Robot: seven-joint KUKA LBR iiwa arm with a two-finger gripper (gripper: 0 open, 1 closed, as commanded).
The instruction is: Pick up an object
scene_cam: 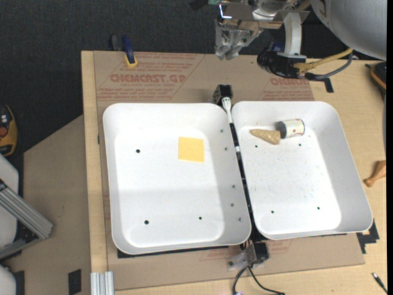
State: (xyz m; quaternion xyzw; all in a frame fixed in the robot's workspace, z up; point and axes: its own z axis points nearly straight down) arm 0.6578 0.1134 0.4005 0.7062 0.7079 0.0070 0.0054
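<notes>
Your pincer hangs beyond the bins' far edge, grip unreadable, leaving the yellow square unclaimed.

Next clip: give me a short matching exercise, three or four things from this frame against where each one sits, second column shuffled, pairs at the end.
Things:
1. yellow square
2. tan wedge
3. small cylinder
4. gripper

Places:
A. above the cardboard, beyond the far edge of both bins
B. right bin, far end, nearer the right wall of the two items there
C. left bin, alone in its far half
D. right bin, far end, on the side towards the divider

Pairs: 1-C, 2-D, 3-B, 4-A
</notes>
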